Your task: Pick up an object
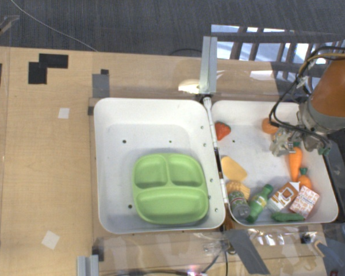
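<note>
Claw (284, 144), finger state indiscernible, hangs in right bin (250, 125) at carrot's (295, 163) eleven o'clock. Good practice would be centring over the carrot, straddling its narrow width, before descending; neighbouring cartons (296, 198) lie at six o'clock.

A single fixed camera looks down on the desk (40, 171) from above, at a slant rather than straight down. Dark carpeted floor (103, 16) runs across the 12 o'clock edge, so the view tips away toward the far side. It stands far enough back to take in both white bins whole: the left bin (112, 125) near centre, the right bin (328, 209) toward 3 o'clock, where the arm (336, 91) enters.
</note>
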Robot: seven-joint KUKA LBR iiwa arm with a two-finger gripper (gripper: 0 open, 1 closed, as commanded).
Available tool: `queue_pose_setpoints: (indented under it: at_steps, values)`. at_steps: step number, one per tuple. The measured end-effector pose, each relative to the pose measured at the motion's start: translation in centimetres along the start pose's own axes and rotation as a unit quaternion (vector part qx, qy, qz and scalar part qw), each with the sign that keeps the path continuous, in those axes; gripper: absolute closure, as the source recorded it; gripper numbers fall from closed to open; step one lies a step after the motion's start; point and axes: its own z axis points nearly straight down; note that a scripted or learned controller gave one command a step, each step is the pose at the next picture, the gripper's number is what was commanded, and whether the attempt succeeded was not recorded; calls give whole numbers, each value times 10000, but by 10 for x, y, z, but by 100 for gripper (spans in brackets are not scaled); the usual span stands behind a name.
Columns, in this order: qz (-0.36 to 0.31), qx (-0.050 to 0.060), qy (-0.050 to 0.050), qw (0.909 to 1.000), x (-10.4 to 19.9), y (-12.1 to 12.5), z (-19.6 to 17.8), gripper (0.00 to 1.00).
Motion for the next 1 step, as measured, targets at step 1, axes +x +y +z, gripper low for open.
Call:
queue_pose_setpoints:
  at_steps: [1]
  values:
    - [-3, -3, 5, 10000, 0, 0, 0, 0]
